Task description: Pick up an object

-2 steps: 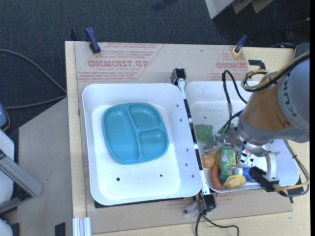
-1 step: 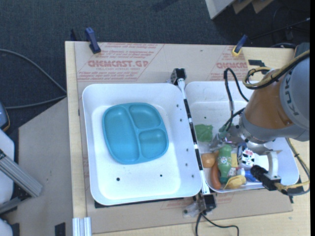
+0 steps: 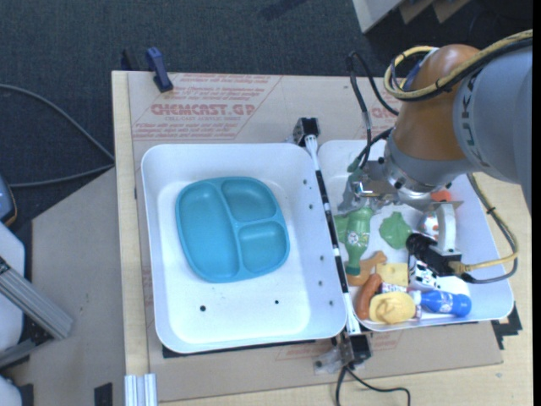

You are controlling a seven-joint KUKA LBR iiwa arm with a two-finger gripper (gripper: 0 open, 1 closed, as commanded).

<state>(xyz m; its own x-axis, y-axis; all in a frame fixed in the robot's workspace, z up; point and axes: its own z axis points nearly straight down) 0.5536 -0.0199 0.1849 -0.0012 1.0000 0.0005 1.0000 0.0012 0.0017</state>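
Observation:
The right white bin point(image 3: 499, 265) holds several toy items. A green bottle point(image 3: 354, 233) lies along its left wall, with a green leafy piece point(image 3: 394, 227) beside it. My gripper point(image 3: 362, 189) hangs low over the top end of the green bottle, at the bin's back left. The wrist and the grey and orange arm point(image 3: 439, 117) cover the back of the bin. I cannot make out anything held between the fingers.
At the right bin's front lie an orange piece point(image 3: 372, 265), a yellow block point(image 3: 394, 274), a brown sausage point(image 3: 366, 295), a yellow lump point(image 3: 393, 309) and a blue tube point(image 3: 445, 304). The left bin point(image 3: 161, 167) holds a blue divided plate point(image 3: 232, 227).

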